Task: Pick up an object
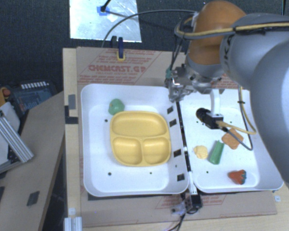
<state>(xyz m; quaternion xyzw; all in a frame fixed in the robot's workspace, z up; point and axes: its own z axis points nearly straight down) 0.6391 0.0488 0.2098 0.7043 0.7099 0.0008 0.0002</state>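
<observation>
My gripper [175, 93] hangs over the far end of the ridge between the two bins, below the orange wrist band. In the right bin [260, 172] lie a green block [216, 152], a small pale yellow piece [200, 151], an orange piece [231, 140] and a red and orange piece [237, 176]. The left bin [94, 177] holds a yellow divided plate [138, 137] and a small green lump [116, 106] just beyond the plate's far left corner. Nothing shows in the gripper's hold.
The grey arm covers the right bin's far right part. Both bins rest on a cardboard sheet [115, 67]. A metal plate [104, 12] lies at the back, and an aluminium bar [9, 134] and electronics sit at the left.
</observation>
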